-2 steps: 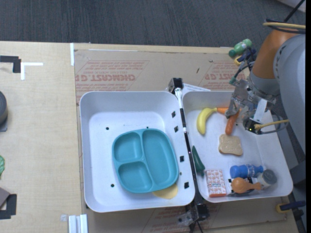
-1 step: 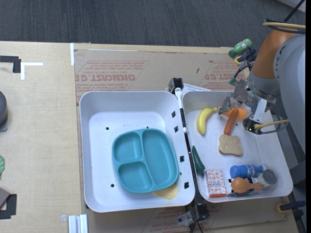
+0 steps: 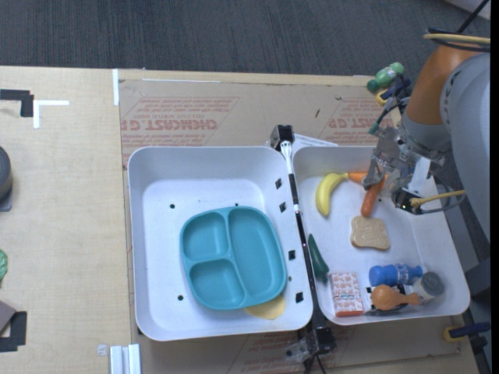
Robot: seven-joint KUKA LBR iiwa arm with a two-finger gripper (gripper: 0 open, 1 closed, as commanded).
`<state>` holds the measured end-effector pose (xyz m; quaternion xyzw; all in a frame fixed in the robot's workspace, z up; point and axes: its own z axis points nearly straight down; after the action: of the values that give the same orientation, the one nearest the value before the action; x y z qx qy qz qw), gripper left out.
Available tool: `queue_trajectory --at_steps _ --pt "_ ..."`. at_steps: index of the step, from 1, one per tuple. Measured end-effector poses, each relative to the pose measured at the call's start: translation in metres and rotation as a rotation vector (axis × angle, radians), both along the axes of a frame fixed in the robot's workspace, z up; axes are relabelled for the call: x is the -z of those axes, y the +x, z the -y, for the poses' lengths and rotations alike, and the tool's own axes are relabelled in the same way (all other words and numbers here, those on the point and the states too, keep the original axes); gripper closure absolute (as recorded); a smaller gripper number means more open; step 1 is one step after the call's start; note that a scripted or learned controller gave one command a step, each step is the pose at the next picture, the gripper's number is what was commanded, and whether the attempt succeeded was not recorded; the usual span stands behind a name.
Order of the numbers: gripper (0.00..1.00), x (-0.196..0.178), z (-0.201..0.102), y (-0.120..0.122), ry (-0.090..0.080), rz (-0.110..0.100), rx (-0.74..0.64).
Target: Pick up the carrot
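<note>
Nearest the lens, along the bottom edge of the right bin [image 3: 460, 291], sit a small carton [image 3: 345, 293], a blue bottle [image 3: 396, 274] and an orange toy [image 3: 390, 297], none of them wanted. Up the bin lie a slice of bread [image 3: 369, 233] and a banana [image 3: 329, 192]. The carrot [image 3: 371, 197] lies right of the banana and above the bread, its long axis steep, running from upper right down to lower left. The gripper [image 3: 380, 172] is directly over the carrot's upper end, touching or nearly so; whether its jaws are closed on the carrot cannot be told. By my reading, the carrot extends down and left from the tool, so any grip would catch it near one end. The left bin [image 3: 148, 209] holds a teal divided plate [image 3: 232, 257].
</note>
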<state>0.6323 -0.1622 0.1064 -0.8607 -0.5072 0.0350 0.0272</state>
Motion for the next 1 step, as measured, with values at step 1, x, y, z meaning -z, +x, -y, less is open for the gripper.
queue_trajectory --at_steps 1 --pt "0.00 0.0002 -0.0003 0.0000 0.000 -0.001 0.000"
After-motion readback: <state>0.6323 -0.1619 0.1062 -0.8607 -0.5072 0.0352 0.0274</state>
